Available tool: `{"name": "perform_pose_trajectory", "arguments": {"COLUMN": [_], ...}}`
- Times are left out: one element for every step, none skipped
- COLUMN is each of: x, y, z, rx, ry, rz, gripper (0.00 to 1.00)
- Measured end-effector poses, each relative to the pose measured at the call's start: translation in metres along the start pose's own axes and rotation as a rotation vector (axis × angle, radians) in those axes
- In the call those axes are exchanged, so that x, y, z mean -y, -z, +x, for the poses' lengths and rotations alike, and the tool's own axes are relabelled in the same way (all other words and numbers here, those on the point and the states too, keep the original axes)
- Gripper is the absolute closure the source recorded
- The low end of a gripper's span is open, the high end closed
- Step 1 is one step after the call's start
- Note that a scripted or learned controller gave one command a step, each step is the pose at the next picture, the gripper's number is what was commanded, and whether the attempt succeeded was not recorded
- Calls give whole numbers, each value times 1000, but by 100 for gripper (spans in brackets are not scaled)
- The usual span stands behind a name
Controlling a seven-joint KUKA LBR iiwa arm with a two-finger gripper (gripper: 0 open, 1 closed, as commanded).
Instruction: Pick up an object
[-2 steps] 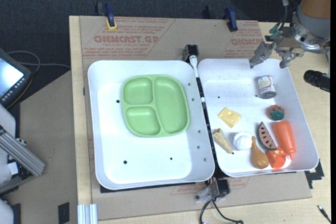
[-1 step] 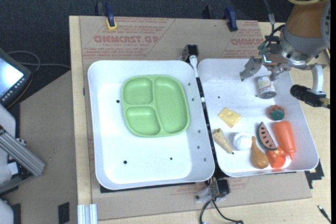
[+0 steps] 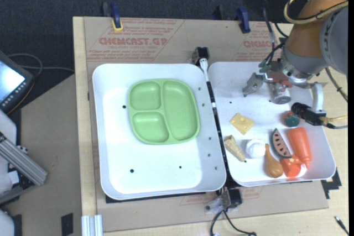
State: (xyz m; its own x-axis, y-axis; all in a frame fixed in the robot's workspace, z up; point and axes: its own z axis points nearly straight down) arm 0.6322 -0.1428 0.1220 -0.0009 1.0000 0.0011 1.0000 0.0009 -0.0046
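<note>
- The pincer (image 3: 264, 81) hung above the right bin (image 3: 232, 77); whether spread or pressed together could not be told.
- It should centre over the cheese wedge (image 3: 241, 122), then descend straight.

You see two white bins (image 3: 110, 135). Pale green divided plate (image 3: 164, 111). Below the jaws: yellow cheese wedge (image 3: 241, 123), white cup (image 3: 255, 148), tan drumstick (image 3: 271, 163), red-and-green watermelon slice (image 3: 279, 142), orange-red bottle (image 3: 300, 146). Gripper (image 3: 264, 84) grey metal; arm orange-banded.
</note>
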Motion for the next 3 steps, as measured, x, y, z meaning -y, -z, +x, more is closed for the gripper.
{"name": "perform_pose_trajectory", "arguments": {"x": [0,-1,-11], "y": [-39,-26,24], "z": [1,1,-2], "rx": [0,1,3], "ry": [0,-1,-1], "rz": [0,-6,-10], "gripper": [0,100,100]}}
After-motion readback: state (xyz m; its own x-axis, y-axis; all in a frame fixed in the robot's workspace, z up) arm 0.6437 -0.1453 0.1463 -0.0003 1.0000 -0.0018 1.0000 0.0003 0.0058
